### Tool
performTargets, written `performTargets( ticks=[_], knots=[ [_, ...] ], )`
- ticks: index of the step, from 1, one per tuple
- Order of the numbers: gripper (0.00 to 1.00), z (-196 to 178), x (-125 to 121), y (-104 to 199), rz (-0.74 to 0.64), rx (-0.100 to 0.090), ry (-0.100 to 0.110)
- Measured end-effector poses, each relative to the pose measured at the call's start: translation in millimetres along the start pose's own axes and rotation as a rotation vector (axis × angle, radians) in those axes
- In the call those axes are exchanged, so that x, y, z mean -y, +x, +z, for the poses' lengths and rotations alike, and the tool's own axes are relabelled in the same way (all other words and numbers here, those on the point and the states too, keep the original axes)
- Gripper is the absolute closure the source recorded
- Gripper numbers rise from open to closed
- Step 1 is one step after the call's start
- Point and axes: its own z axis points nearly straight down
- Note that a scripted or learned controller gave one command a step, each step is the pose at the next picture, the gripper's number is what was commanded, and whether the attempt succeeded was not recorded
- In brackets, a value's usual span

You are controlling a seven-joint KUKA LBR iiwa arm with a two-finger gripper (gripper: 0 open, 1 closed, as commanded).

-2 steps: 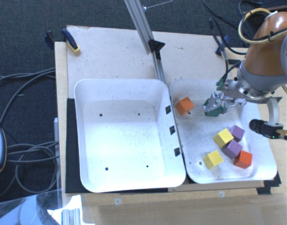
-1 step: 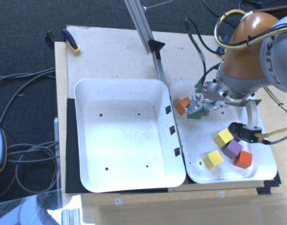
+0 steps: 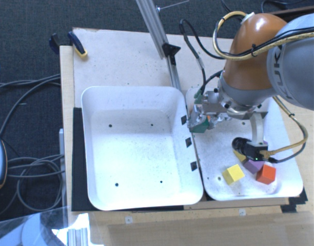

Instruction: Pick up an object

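The arm [image 3: 259,50] reaches over the right bin [image 3: 213,183], and its end effector [image 3: 200,123] sits low at that bin's left wall, beside the seam with the left bin [image 3: 95,152]. A small green object [image 3: 199,128] shows at its tip (whether it is pinched or merely under the tool, I cannot tell). Toward the right bin's near edge lie a yellow block [image 3: 233,174], an orange block [image 3: 266,174] and, touching the orange one, a purple block [image 3: 253,164]. Both bins rest on the tabletop [image 3: 121,60].
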Motion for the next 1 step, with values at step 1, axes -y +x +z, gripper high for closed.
performTargets(
  ticks=[1],
  knots=[
    [1.00,9.6,4.0,50.6,0.001,0.001,0.003]
  ],
)
